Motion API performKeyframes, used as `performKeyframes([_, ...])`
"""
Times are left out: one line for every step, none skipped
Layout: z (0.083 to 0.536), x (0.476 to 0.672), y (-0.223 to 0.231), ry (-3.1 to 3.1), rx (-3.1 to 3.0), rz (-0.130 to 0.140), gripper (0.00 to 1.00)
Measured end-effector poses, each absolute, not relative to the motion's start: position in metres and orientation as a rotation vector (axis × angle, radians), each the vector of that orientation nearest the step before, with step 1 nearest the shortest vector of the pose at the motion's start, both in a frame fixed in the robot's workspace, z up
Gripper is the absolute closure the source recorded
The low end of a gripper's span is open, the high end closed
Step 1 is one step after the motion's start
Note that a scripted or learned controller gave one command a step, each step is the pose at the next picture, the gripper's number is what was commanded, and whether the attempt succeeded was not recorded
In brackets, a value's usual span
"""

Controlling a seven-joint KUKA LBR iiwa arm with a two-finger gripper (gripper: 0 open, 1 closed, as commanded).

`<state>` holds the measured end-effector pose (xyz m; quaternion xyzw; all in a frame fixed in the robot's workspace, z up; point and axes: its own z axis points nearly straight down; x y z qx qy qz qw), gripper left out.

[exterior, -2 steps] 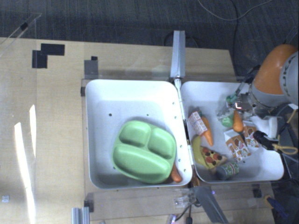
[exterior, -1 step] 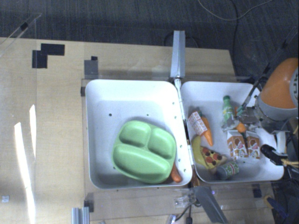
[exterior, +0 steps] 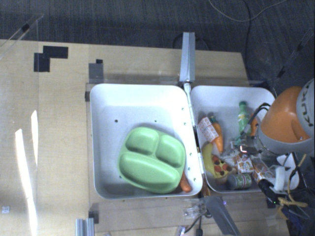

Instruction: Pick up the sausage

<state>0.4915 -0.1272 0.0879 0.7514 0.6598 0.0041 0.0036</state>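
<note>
A reddish-orange sausage-like piece lies in the left bin, at its front right corner. It is partly tucked under the edge of a green divided plate. The arm, with its orange band, reaches into the right bin from the right. My gripper is low among the clutter in that bin, well to the right of the sausage-like piece and across the divider. Its tip is lost against the items around it.
The right bin holds an orange carrot-like item, a yellow banana, a green bottle, a can and several small packets. A metal post rises behind the divider between the bins.
</note>
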Motion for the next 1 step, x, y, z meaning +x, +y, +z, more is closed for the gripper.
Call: performKeyframes([0.1831,0.5821,-0.0484,2.246,2.195,0.003,0.00])
